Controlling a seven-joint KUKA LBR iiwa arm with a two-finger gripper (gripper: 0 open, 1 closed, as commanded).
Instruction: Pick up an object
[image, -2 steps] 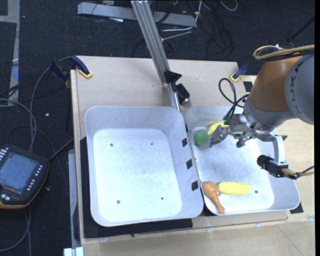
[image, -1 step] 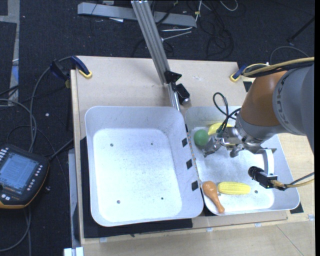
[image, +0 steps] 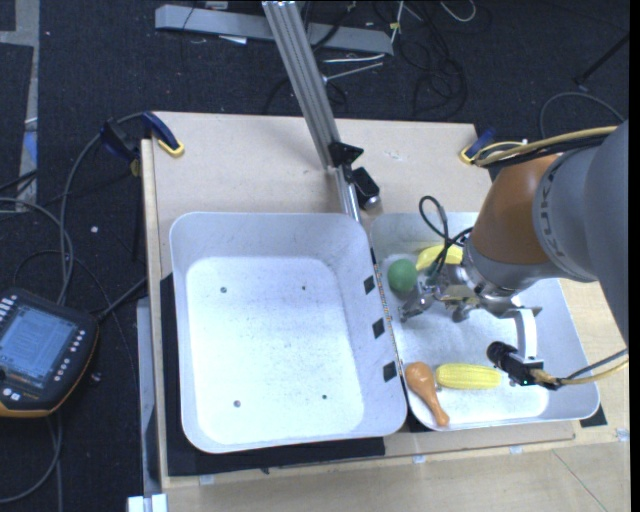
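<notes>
The right bin (image: 570, 400) holds several small objects. A green ball (image: 402, 275) lies by its left wall, with a yellow piece (image: 436, 257) just behind it, partly hidden under the arm. A yellow corn cob (image: 467, 377) and an orange pear-shaped toy (image: 427, 391) lie near the front edge. My gripper (image: 432, 299) hangs low over the bin's left middle, just right of and below the green ball. I see nothing held in it.
The left bin (image: 265, 330) adjoins the right one. A slanted aluminium post (image: 310, 90) rises behind the bins. Cable clamps (image: 160, 135) sit at the bench's back corners. A teach pendant (image: 35, 350) lies on the floor at left.
</notes>
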